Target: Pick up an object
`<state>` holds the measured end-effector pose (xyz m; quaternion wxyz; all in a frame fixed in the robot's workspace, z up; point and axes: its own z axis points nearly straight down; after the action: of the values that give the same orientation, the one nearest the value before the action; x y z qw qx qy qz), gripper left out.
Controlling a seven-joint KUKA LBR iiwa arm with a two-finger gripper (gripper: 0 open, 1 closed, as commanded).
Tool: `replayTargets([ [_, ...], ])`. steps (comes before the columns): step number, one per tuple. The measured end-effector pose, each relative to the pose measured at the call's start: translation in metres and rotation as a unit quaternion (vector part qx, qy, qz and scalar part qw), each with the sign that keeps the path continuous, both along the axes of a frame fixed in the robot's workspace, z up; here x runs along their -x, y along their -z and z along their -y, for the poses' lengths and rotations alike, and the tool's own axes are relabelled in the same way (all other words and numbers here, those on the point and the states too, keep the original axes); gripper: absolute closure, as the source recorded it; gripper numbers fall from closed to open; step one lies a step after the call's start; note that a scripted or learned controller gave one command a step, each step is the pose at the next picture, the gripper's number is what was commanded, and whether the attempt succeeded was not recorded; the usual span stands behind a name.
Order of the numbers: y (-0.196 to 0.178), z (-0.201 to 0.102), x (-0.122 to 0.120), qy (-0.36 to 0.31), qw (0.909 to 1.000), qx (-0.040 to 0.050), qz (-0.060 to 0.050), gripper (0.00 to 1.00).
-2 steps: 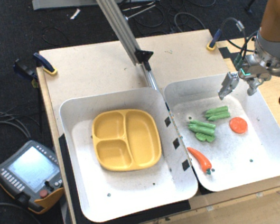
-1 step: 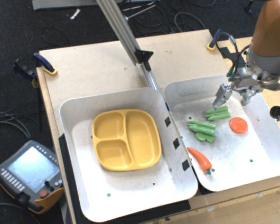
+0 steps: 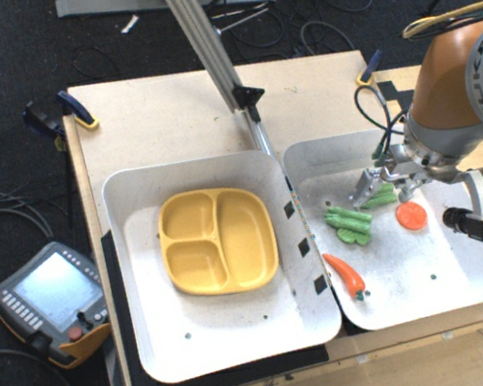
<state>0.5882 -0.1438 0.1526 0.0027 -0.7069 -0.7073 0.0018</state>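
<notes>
My gripper (image 3: 384, 192) hangs low over the right bin (image 3: 477, 271), at its back middle. Its two metal fingers (image 3: 364, 190) stand spread apart, so it is open. A green pod (image 3: 381, 198) lies right under it, between the fingertips, resting on the bin floor. More green pods (image 3: 348, 222) lie in a bunch just to the left. An orange round piece (image 3: 411, 216) sits just in front and right of the gripper. A red chili pepper (image 3: 346, 274) lies near the bin's front left.
The left bin (image 3: 157, 341) bears a yellow divided plate (image 3: 219, 239). A slanted metal pole (image 3: 207, 41) runs down to the ridge between the bins. A black cable fitting (image 3: 469, 223) hangs over the right bin's right side.
</notes>
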Motion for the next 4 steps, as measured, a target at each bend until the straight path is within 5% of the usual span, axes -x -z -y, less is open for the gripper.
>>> replayTargets([
  [1, 0.049, -0.001, -0.002, 0.001, 1.0, 0.0, 0.005, 0.0],
  [2, 0.035, 0.0, -0.004, 0.0, 1.0, 0.0014, 0.009, 1.0],
  [4, -0.074, 0.011, -0.007, -0.001, 1.0, 0.0017, 0.007, 1.0],
])
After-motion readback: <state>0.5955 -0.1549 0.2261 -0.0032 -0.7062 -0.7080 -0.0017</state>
